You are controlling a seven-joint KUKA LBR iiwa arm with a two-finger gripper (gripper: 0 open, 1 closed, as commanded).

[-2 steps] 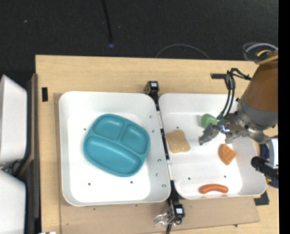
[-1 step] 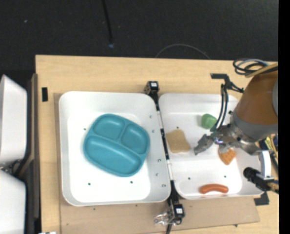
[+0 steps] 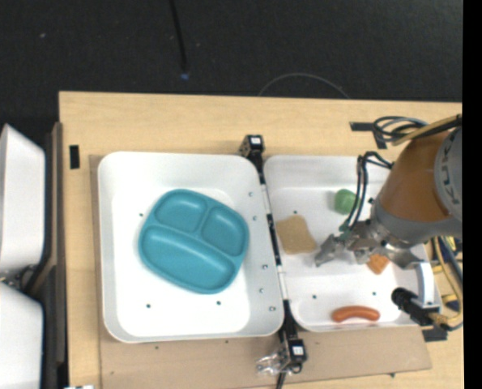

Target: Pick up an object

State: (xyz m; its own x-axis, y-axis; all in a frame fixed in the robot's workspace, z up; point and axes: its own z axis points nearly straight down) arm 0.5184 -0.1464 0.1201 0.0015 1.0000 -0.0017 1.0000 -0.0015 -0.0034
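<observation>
The gripper (image 3: 331,252) hangs low in the right bin (image 3: 305,306), its 2 fingers spread apart with nothing between them. Just beside the fingers lies a flat brown piece (image 3: 294,235). It looks light and thin, so pinching one edge seems best.

A light wood bench (image 3: 184,120) is filling the middle of the frame, w/ dark floor showing above it. Two shallow white bins are sitting directly on it, side by side & touching at the center. The left bin (image 3: 119,298) is lying center-left; the right bin (image 3: 305,173) is lying center-right. Small black clamps (image 3: 252,145) are sitting at the bins' shared seam, top & bottom.
</observation>
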